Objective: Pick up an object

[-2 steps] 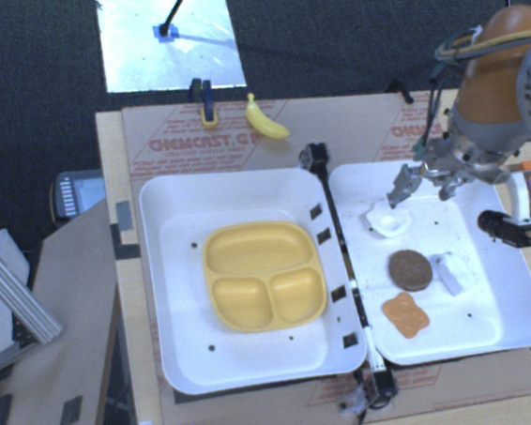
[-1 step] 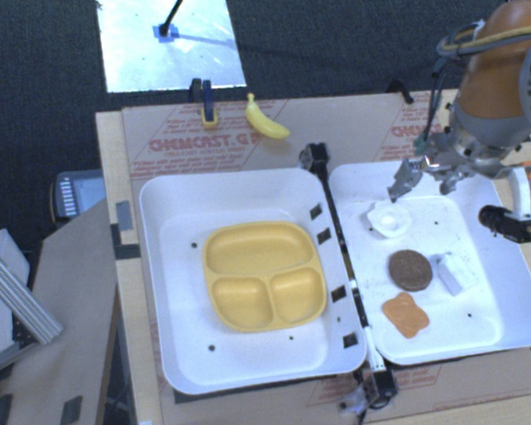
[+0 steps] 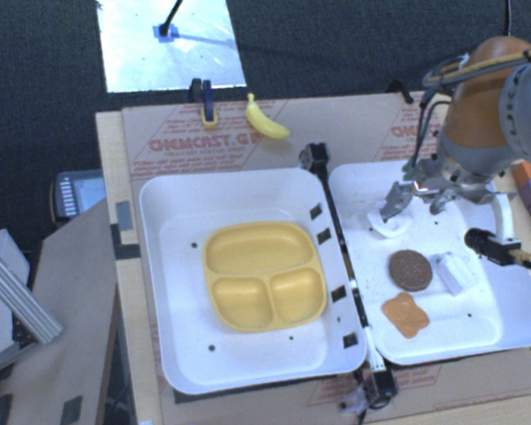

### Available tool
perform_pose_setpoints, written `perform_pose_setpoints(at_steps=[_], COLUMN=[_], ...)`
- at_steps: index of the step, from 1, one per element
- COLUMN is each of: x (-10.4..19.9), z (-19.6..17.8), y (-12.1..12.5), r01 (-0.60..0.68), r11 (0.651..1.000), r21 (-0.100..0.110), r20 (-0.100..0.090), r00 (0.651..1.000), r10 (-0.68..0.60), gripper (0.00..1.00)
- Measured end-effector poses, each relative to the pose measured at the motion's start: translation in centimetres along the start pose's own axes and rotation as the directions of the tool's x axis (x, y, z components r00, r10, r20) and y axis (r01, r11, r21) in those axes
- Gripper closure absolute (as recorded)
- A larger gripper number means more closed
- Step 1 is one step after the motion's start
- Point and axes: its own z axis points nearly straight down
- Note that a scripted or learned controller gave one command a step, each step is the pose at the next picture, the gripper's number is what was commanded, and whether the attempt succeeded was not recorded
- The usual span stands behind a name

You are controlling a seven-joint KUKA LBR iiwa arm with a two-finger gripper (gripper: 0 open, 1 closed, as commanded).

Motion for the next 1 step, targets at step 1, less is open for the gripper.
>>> perform_pose_setpoints(at_steps=[1], x=[-0.46], z=[4.35], y=[-0.33], r01=[0.0], r11=[1.0], r21=[0.0], r20=[0.0], r00=[1.0], r10=[0.0], gripper=[0.0])
